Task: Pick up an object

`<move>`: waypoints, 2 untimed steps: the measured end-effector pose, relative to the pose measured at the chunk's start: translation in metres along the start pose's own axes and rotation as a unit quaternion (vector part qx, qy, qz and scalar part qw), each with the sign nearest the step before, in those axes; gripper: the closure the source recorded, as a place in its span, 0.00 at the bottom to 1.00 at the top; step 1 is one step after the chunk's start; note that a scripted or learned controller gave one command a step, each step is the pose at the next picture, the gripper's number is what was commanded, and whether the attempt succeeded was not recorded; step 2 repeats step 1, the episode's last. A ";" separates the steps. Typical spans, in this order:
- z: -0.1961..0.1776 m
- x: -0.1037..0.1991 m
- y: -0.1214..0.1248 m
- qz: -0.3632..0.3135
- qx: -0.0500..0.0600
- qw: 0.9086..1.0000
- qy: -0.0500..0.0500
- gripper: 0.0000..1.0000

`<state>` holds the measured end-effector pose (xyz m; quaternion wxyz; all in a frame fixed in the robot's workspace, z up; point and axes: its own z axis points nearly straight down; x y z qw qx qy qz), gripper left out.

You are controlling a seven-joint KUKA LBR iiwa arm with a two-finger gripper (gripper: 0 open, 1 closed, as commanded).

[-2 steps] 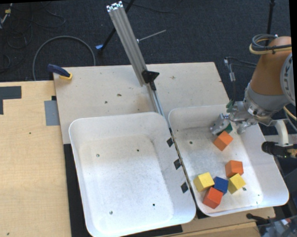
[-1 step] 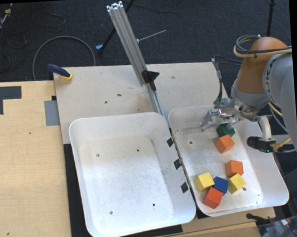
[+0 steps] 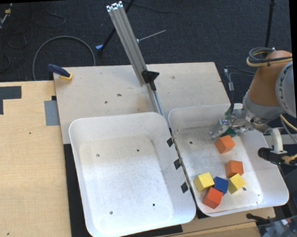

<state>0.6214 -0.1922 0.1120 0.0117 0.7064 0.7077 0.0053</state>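
Note:
My gripper [image 3: 224,129] hangs low over the upper part of the right bin [image 3: 268,195], at the end of the grey and orange arm coming in from the right. Just below it, touching or nearly touching, sits an orange cube [image 3: 224,144]. A small green thing [image 3: 232,133] peeks out beside the gripper, mostly hidden by it. Lower in the same bin lie another orange cube [image 3: 234,167], a yellow cube [image 3: 204,181], a blue cube [image 3: 221,184], a second yellow cube [image 3: 236,183] and a red cube [image 3: 212,197].
The left bin [image 3: 84,145] stands beside the right one, their rims meeting along the middle with black clips. A slanted aluminium post [image 3: 130,46] rises behind the bins. A blue and yellow clamp [image 3: 59,71] lies at the bench's far left corner.

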 end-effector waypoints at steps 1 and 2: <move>-0.003 0.006 0.006 0.001 0.002 1.000 0.001 0.00; -0.003 0.006 0.006 0.001 0.002 1.000 0.001 0.00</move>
